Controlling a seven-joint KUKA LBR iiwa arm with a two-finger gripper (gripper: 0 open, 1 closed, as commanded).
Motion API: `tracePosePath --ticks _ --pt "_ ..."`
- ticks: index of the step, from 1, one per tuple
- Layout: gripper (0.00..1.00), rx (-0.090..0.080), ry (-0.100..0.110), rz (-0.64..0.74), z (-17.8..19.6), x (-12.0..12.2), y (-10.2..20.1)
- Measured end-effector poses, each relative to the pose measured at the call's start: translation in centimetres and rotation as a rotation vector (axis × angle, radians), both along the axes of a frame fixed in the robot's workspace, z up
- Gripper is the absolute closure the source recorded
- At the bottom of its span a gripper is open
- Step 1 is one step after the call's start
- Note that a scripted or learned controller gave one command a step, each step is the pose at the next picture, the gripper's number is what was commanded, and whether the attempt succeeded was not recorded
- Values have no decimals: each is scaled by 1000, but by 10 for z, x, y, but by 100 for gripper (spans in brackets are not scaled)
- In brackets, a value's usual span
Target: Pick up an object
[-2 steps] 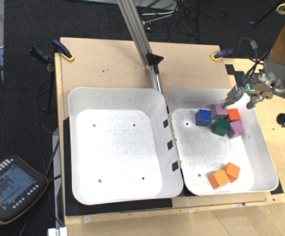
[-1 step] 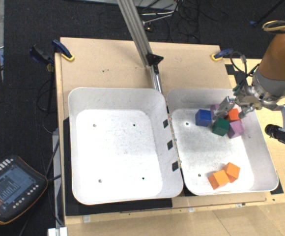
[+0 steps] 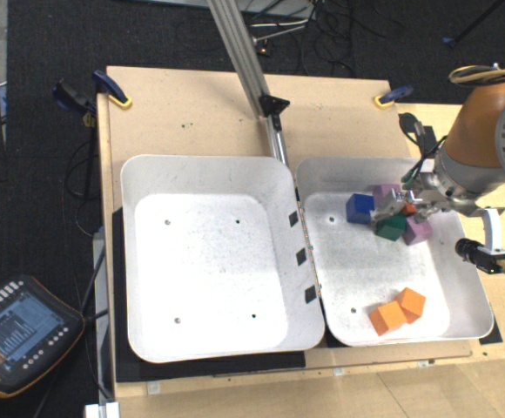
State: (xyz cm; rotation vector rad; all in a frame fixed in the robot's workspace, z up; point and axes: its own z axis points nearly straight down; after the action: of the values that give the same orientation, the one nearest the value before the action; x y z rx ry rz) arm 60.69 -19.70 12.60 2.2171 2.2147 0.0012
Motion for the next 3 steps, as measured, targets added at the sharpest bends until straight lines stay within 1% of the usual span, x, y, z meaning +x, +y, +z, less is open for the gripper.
tracePosePath --ticks 1,2,3 --pt "0 -2 -14 2 -4 5 0" --pt "100 -3 -17 3 5 6 0" --pt "100 2 0 0 63 1 -8"
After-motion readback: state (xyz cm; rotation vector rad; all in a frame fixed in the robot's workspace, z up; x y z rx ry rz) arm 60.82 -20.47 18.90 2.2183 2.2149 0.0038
